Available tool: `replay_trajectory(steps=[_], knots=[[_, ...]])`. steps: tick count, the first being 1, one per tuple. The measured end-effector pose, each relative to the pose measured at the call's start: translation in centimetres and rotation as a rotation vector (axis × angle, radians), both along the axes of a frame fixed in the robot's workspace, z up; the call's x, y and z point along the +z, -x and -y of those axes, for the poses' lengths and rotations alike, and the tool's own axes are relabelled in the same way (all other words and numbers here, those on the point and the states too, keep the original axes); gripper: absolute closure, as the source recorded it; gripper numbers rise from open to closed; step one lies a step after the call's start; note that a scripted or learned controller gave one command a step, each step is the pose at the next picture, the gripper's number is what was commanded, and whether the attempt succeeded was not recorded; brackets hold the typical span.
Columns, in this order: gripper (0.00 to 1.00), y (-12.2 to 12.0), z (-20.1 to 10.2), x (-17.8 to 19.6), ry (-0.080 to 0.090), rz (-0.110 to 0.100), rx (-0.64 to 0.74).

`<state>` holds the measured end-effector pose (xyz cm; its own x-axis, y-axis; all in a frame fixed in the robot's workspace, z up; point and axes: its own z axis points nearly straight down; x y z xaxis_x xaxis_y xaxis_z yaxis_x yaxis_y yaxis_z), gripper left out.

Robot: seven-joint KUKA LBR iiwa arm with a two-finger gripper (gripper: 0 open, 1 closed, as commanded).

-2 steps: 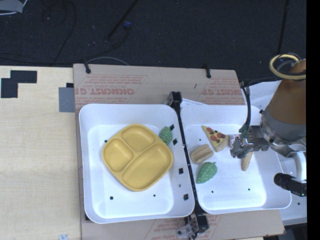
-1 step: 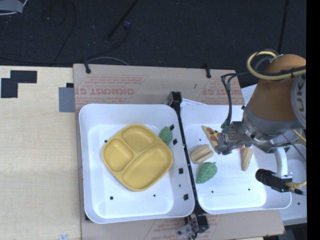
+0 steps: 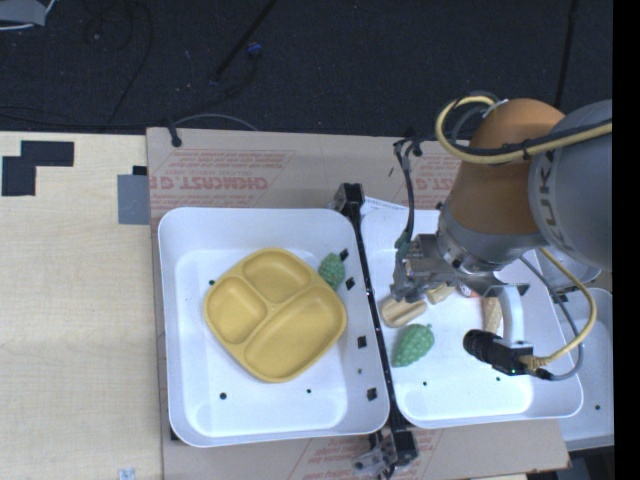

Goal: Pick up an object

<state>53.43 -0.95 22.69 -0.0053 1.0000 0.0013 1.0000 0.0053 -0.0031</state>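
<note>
Glossy white right bin (image 3: 560, 398), gripper (image 3: 412, 286) (grip unclear) over smooth tan piece (image 3: 403, 313), knobbly green lump (image 3: 413, 344) beside.

The scene is viewed from one camera fixed above the counter (image 3: 70, 298), angled down at a slant and set at middling range. Both white bins, the left bin (image 3: 190, 268) and the right bin (image 3: 470, 398), are taken in whole. Beyond the left bin, dark floor (image 3: 300, 48) is seen, and the arm (image 3: 510, 183) is seen entering over the right bin.

A divided plate (image 3: 276, 313) is lying in the left bin (image 3: 190, 268) — the right bin (image 3: 560, 393) is sitting just beside it.
</note>
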Motion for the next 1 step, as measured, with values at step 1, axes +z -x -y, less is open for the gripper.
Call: replay_trajectory(steps=[1], knots=[[1.0,0.16,-5.32,-1.01,0.0,-0.003,-0.001]])
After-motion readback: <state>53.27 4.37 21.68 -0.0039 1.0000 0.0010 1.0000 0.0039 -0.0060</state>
